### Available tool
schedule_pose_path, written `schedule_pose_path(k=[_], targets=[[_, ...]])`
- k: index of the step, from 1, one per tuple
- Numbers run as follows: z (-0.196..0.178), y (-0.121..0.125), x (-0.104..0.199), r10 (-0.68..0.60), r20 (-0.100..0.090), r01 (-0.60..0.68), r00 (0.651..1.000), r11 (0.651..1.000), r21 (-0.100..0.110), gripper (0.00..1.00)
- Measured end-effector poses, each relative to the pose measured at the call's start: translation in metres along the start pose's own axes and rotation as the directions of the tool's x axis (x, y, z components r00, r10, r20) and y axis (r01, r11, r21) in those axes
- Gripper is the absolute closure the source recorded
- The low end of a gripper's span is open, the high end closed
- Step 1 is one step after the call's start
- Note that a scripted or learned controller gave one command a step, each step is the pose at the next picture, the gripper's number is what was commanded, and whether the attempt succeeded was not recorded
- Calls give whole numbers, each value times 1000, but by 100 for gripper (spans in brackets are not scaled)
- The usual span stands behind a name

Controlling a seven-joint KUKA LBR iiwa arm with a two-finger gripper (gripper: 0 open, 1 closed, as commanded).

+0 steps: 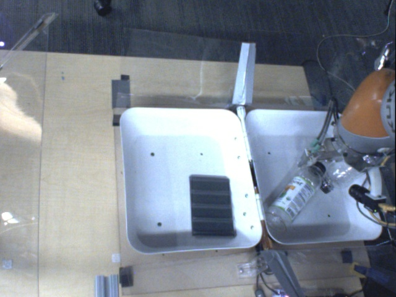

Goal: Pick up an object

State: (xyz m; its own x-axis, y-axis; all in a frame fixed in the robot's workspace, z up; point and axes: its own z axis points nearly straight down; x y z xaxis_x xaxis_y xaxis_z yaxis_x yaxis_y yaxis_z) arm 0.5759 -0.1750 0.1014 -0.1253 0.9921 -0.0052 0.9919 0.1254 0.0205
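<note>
Gripper (323, 166) sits low over the right bin (278, 125), right at the capped end of a clear plastic bottle (296, 195) — we honestly can't tell if it's clamped on it. That bottle lies tilted toward the bin's near-left corner. Over in the left bin (161, 129) — a black ribbed block (212, 205).

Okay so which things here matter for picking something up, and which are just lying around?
For the job:
- clear bottle, lying tilted in the right bin
- black ridged block, lying flat in the left bin
- claw, near the bottle's cap end

Just lying about:
- metal bar behind the bins
- cables at right
</note>
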Motion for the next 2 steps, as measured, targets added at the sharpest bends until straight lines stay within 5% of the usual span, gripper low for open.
schedule_pose_path(k=[1, 2], targets=[[-76, -36, -21, 25, -3, -25, 1000, 1000, 14, 100], [-75, -36, -21, 25, -3, -25, 1000, 1000, 14, 0]])
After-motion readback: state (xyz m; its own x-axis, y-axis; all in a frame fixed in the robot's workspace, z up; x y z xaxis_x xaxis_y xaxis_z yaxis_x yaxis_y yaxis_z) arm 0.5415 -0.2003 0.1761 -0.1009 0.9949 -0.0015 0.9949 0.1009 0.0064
